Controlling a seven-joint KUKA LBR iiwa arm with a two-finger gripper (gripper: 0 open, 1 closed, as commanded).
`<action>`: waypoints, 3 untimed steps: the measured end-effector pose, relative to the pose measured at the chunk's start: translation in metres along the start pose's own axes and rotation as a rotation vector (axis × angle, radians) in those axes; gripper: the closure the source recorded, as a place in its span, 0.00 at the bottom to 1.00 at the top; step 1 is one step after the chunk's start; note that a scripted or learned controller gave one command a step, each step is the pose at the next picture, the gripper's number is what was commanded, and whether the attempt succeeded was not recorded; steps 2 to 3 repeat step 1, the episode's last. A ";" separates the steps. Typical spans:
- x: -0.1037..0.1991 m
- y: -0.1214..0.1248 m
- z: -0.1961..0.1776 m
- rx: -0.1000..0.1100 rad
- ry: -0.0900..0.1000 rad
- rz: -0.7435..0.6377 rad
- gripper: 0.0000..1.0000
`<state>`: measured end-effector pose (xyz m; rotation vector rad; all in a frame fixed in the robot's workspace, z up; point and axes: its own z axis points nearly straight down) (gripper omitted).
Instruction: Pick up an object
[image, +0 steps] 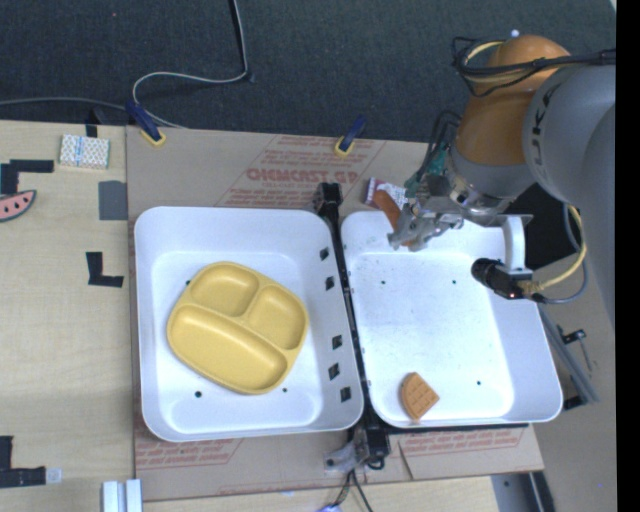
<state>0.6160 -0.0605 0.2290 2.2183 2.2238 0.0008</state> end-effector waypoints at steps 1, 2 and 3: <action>0.033 -0.032 -0.013 0.002 0.001 0.000 1.00; 0.033 -0.032 -0.013 0.002 0.001 0.000 1.00; 0.033 -0.032 -0.013 0.002 0.001 0.000 1.00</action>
